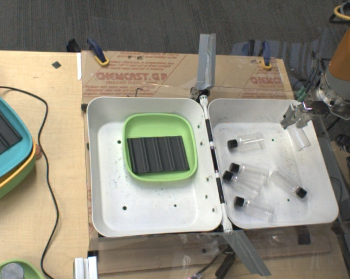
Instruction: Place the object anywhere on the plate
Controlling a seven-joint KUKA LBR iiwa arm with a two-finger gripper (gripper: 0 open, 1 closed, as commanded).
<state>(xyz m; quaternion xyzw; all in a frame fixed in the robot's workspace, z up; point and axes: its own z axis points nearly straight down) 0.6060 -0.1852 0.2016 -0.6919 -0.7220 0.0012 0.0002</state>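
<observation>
Clear vial [300,137] apparently clamped in the tool [295,118] at upper right of the frame, long axis near-vertical, green plate [189,127] well left, across the divider.

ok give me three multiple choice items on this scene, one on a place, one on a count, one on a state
1. Where does the square green plate sit?
A. in the left white bin
B. in the right white bin
C. on the wooden bench

2. How many black caps show on the clear plastic vials lying in the right bin?
A. one
B. two
C. four

3. What lies on the green plate?
A. a clear vial
B. a dark ribbed rectangular mat
C. a blue clamp

Answers:
1 A, the plate rests inside the left bin's walls.
2 C, four caps show, at and.
3 B, the mat covers the plate's middle and the vials lie in the right bin.
</observation>
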